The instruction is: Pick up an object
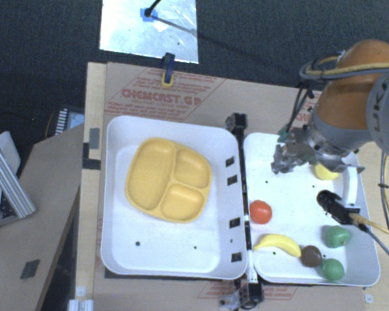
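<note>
Nearest object: a small yellow piece (pixel 325 172) lies in the far part of the right bin (pixel 286 205), just beside the pincer (pixel 283 163). The arm hides a part of it, so you cannot name its shape.
How it handles: it looks like a toy fruit of smooth plastic, so I judge it light, stiff and not fragile. Expect the rounded skin to be slippery.
Where to hold: take it across its narrow side, at the middle and low, so that it does not roll out.
Pincer: it hangs over the bare floor of the right bin, near the far left corner. You cannot tell from this view whether it is spread or pressed together, and nothing is seen held in it.
Other choices: a red-orange ball (pixel 260 212) lies near the divider, well apart from the rest. It is easy to reach, but it will probably roll.
Near edge: a banana (pixel 278 244) lies beside a brown piece (pixel 311 256), and they seem to touch. One green piece (pixel 336 236) and a second green piece (pixel 332 268) lie close by. This crowding makes a clean hold harder there.
Left bin: the left bin (pixel 173 248) carries a yellow divided plate (pixel 169 180), which is wide and flat and so awkward for a pinch.
Worktop: both bins sit side by side on the worktop (pixel 172 95).
</note>
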